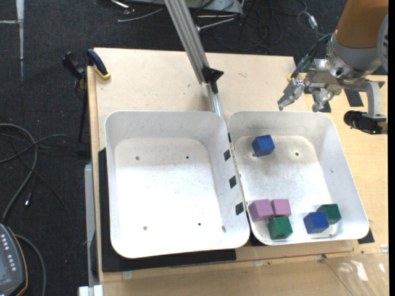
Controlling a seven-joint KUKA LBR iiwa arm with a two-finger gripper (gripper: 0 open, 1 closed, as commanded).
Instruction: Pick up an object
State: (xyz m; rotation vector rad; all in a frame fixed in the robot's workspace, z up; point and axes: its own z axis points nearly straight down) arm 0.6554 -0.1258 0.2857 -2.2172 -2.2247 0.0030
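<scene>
Jaws spread wide, holding nothing, gripper point(303, 100) above right bin point(345, 165) rim. Inside: two blue cubes point(263, 145), two green point(280, 227), two pink point(261, 209).

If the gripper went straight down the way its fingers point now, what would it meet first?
Probably the far rim of the right bin or the wooden bench just beyond it. The gripper, fingers spread, hangs above that edge. Depth is unclear from this slanted view. The blue cube sits nearer the camera, off that line.

One fixed camera looks down, seemingly slanted, on both bins point(166, 122).
</scene>
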